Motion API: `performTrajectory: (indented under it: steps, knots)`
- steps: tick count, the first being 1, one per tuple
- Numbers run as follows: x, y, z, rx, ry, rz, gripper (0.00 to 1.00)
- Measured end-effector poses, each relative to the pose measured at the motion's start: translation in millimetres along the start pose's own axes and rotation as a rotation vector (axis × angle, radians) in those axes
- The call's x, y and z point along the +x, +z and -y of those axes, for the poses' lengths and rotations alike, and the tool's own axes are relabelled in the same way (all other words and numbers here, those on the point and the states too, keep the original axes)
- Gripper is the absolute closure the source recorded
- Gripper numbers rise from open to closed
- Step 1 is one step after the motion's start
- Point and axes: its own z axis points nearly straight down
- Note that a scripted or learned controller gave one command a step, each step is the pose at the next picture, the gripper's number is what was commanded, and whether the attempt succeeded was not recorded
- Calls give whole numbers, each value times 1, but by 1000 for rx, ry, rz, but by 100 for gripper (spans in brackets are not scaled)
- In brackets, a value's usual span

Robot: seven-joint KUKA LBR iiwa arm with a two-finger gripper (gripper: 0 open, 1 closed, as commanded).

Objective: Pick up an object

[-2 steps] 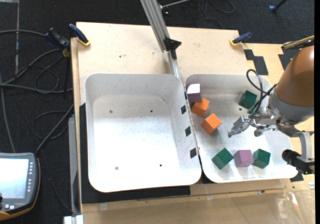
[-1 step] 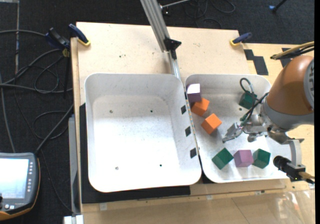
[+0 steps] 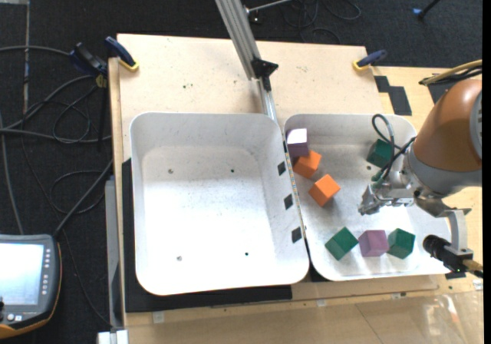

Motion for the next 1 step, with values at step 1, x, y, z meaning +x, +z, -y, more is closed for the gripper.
performTrajectory:
  steps: [1]
  knots:
    - [5,-59,-9,-5,-4,2,100]
